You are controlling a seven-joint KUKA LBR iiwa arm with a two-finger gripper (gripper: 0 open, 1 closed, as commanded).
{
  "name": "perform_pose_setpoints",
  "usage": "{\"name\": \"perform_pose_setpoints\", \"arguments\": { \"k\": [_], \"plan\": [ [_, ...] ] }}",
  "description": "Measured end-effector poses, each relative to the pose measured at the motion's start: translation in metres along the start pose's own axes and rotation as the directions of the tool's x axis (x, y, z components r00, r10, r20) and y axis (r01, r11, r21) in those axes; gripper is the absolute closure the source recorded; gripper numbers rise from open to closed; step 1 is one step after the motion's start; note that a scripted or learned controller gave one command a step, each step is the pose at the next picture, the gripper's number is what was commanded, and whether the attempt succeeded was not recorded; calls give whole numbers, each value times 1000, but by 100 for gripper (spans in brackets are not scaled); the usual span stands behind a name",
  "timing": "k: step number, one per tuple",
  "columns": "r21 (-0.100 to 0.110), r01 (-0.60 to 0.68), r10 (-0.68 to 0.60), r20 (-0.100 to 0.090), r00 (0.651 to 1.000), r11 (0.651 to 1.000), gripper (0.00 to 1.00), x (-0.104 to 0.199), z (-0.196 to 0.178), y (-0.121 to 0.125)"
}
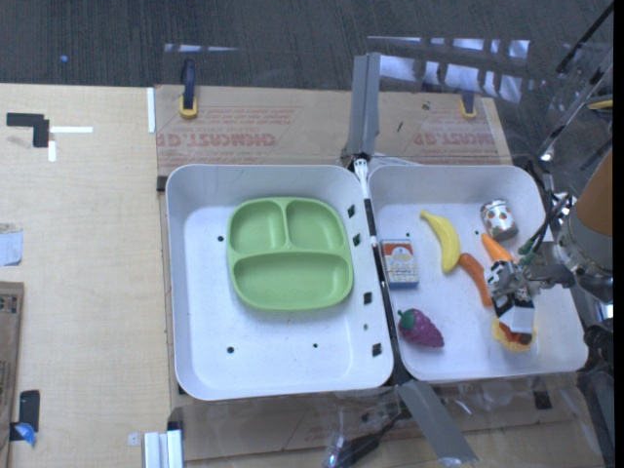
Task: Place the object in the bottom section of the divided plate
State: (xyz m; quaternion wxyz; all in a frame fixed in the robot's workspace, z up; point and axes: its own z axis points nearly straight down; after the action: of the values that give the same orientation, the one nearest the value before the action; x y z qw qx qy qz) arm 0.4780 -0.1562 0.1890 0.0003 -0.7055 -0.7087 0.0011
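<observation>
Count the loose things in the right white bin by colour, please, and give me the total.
Yellow: 2, the curved yellow banana and a small yellow piece under the gripper
Orange: 1, the long orange carrot
Purple-red: 1, the fruit
White: 1, the small carton
Silver: 1, the round object
Total: 6

light: bright, even overhead | shadows: soft, faint | focus: slightly soft — right edge blurred

A pale green divided plate (290, 253) lies in the white left bin (195, 339); in the white right bin (458, 359) are a yellow banana (445, 239), an orange carrot (475, 276), a magenta, possibly grape-like fruit (421, 328) and a small red-and-white box (399, 262)
</observation>
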Motion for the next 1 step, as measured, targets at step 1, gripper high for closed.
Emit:
{"name": "perform_pose_setpoints", "arguments": {
  "k": [1],
  "plan": [
    [0, 46, -46, 0, 999, 999, 100, 67, -24, 0]
  ]
}}
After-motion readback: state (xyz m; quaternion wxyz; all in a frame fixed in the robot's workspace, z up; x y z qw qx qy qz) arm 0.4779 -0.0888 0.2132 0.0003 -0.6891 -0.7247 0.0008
